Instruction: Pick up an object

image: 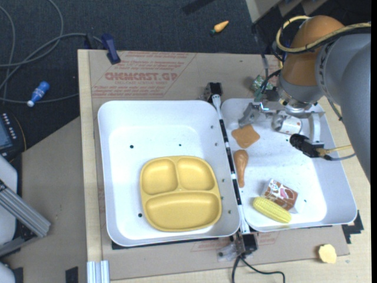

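A yellow divided plate point(178, 192) lies in the left bin point(112, 128). In the right bin point(330, 187), beside the drumstick point(240, 164), the flat tan toast point(245, 136) looks light and stiff, best pinched across its edges. The gripper point(277, 118) hovers near it; its grip state cannot be told.

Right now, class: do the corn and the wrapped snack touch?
Touching. The camera view shows the corn lying against the snack's lower edge, no bin floor between.

light: bright, even overhead | shadows: soft, faint | glare: mild on white bins point(112, 158) | focus: slightly soft
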`<action>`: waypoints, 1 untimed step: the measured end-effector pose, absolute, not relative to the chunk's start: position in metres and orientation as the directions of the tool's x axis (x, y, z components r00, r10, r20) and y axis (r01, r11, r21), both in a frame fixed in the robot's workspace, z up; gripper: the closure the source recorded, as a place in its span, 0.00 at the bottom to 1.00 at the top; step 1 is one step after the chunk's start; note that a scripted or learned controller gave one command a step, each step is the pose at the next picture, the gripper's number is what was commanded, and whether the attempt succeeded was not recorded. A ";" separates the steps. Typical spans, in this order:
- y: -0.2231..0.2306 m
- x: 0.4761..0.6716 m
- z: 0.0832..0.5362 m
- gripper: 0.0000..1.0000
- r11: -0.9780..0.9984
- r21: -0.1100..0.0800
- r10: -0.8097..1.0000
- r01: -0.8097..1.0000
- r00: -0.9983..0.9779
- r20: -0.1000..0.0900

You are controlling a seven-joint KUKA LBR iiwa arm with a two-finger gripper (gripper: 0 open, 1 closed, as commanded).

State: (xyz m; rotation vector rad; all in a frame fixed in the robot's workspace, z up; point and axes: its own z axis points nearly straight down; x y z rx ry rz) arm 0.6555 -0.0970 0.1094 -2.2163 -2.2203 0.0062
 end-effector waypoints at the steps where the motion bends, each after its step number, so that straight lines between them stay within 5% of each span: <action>1: -0.015 0.632 0.189 0.00 0.007 0.004 1.000 1.000 -0.007 0.002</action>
